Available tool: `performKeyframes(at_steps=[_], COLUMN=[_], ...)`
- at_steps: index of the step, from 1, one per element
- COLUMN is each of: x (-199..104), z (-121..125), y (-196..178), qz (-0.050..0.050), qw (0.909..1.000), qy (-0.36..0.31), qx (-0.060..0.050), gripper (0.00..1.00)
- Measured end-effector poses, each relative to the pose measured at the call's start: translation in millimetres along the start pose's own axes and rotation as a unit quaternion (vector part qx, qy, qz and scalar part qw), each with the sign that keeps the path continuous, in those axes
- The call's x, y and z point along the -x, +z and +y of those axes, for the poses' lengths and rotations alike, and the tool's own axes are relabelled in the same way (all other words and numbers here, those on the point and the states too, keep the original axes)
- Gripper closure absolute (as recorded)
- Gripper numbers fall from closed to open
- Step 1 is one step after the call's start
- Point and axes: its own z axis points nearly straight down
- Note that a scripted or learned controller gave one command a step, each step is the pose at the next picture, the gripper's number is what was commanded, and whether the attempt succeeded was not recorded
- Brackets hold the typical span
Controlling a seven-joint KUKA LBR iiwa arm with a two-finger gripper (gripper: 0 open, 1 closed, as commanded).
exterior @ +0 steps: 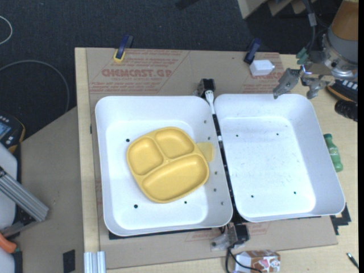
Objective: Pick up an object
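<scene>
Hovering at the far right corner of the surface, above the back rim of the right shallow white bin (318, 118): grey two-finger pincer (298, 84), fingers spread, nothing between them. Sitting well apart, in the left shallow white bin (108, 124): yellow three-compartment plastic plate (167, 164), lying flat. Judged as the approach step, grasp not begun. Next: crossing to the left bin, descending over the plate's raised rim, closing.

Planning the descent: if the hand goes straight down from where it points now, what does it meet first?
Probably the far rim of the right bin, or the bench just beyond it. The hand hangs above that edge with fingers spread; depth is unclear.
</scene>
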Motion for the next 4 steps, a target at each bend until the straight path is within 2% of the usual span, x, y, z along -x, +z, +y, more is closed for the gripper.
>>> performKeyframes(at_steps=[1, 2, 3, 4], x=[-128, -195, -242, -294], z=[-43, -111, -153, -152], y=[-128, -253, -254, -252], qz=[0.003, 0.003, 0.001, 0.001], qw=[0.9999, 0.9999, 1.0, 1.0], qy=[-0.008, -0.005, -0.004, -0.003], qx=[0.009, 0.01, 0.0, 0.001], gripper=[0.0, 0.0, 0.0, 0.0])
